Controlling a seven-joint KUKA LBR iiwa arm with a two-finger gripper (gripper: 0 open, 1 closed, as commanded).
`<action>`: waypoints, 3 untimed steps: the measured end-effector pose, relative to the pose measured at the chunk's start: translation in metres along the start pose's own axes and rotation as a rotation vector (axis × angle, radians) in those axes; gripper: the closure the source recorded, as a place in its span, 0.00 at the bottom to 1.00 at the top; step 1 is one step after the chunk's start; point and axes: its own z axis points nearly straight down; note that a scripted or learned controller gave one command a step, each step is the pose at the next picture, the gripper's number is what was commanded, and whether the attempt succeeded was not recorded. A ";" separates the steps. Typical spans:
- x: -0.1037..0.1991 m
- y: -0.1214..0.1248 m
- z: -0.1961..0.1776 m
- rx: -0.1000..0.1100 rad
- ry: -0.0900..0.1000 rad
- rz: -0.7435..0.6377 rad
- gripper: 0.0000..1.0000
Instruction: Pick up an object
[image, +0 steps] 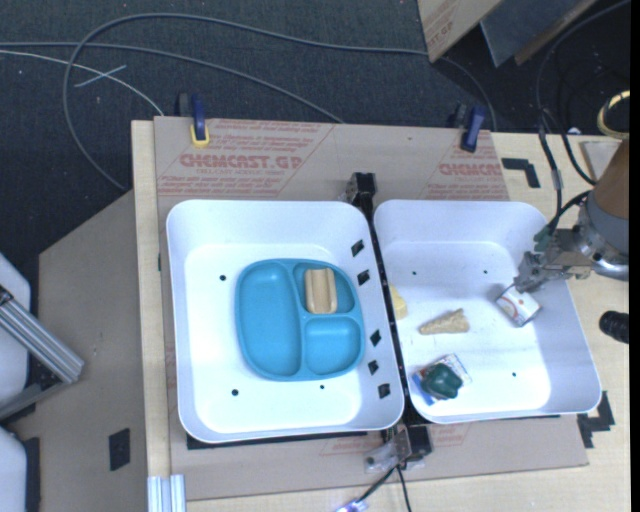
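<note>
Tool (527, 280) at the end of the grey arm sits low over the right bin (570, 390), by its right wall, fingers pointing down-left; whether they are open or closed cannot be told at this slant. Just below the fingertips, touching or nearly so, lies a small white packet (517, 306) with a red mark; any print on it is too small to read. Further left of the tool rests a tan wedge-shaped piece (444, 322), and below that, near the bin's front edge, a dark green object in a clear wrapper (441, 380). A small pale yellow item (398, 303) lies against the bin's left wall. Beyond the divider, in the left bin (195, 300), a blue sectioned plate (275, 320) holds a tan block (320, 290) in its upper right compartment. Farthest from the tool, the brown sheet on the desk (245, 155) bears red lettering reading "CHEMCAST GP", repeated partly near the right clamp (472, 128).
</note>
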 end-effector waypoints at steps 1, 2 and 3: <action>0.000 0.002 -0.047 0.000 0.000 0.000 1.00; 0.062 0.008 -0.044 0.008 0.005 -0.006 1.00; 0.118 0.013 -0.052 0.006 0.004 -0.005 1.00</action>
